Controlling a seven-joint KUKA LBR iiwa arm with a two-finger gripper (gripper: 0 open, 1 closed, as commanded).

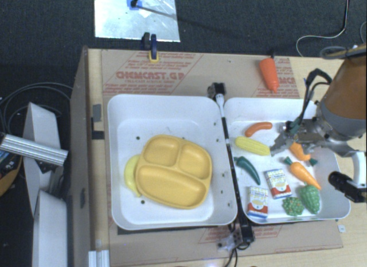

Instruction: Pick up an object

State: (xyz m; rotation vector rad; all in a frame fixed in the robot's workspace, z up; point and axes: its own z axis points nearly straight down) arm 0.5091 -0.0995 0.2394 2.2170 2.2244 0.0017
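Even, fairly bright overhead light; both white bins (166, 108) come close to washing out. A foil sheet (136, 6) at the top throws pale glare. Shadows are short and soft. Detail is slightly soft and grainy, and the dark floor (40, 24) is noisy.

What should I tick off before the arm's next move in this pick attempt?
1. Gripper is over the right bin, where the toys lie: ok.
2. A target sits close by: an orange carrot beside the fingers: ok.
3. Object held between the fingers: cannot tell.
4. Neighbours crowd the target: corn cob and a second carrot lie near: not ok.
5. Left bin carries the yellow tray, away from the arm: ok.
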